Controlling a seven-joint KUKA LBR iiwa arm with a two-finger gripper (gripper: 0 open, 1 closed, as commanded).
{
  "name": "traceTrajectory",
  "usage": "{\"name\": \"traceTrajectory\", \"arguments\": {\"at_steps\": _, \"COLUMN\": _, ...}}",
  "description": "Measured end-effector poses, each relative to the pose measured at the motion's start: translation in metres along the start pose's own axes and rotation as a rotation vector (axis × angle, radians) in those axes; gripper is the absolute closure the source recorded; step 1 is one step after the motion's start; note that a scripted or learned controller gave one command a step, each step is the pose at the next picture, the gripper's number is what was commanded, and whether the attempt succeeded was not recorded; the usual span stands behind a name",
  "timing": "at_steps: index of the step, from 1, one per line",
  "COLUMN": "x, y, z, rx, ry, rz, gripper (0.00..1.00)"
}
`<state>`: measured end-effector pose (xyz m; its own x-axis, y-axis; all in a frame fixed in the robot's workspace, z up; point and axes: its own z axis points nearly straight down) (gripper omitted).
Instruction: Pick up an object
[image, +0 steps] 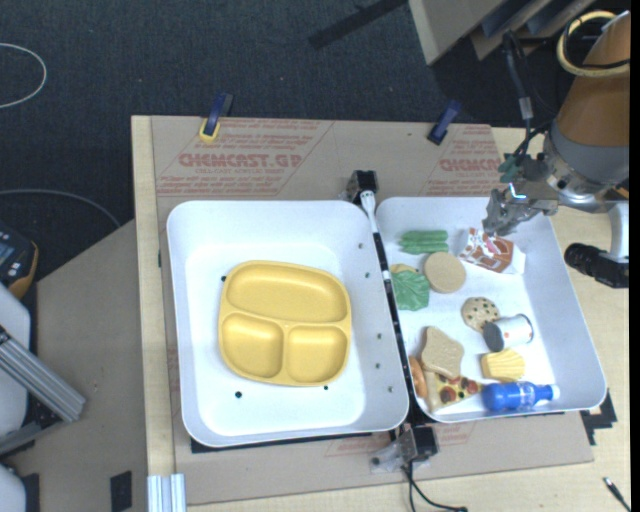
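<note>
On the left, a shallow white bin (190, 300) with rounded corners and a smooth, glossy wall holds a yellow plate (285, 322). The plate is matte plastic, a soft-cornered rectangle with three hollows, one long one above and two smaller ones below. The bench (300, 160) under both bins is bare brown board with red lettering.

The right bin (575, 320) carries a scatter of toy food: a flat green pea pod (424, 241), a crinkled green leaf (410, 288), a round tan disc (444, 272), a speckled cookie (479, 311), a bread slice (441, 350), a ridged yellow chip (503, 365) and a blue bottle (516, 396) lying on its side, its long axis running left to right.

At the bin's upper part lies a red-and-white packet (489, 251), shiny and crumpled, its length slanting from upper left to lower right. The hand (505, 215) sits right at the packet's upper end; whether it is clenched or released cannot be told from here.
</note>
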<state>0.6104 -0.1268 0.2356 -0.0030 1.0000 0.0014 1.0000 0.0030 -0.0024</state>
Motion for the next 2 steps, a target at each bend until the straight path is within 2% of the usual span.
{"name": "traceTrajectory", "arguments": {"at_steps": 1, "x": 0.049, "y": -0.028, "z": -0.002, "rx": 0.002, "ry": 0.001, "rz": -0.001, "gripper": 1.0}}
{"name": "traceTrajectory", "arguments": {"at_steps": 2, "x": 0.063, "y": -0.036, "z": 0.022, "rx": 0.003, "ry": 0.0, "rz": 0.002, "gripper": 1.0}}
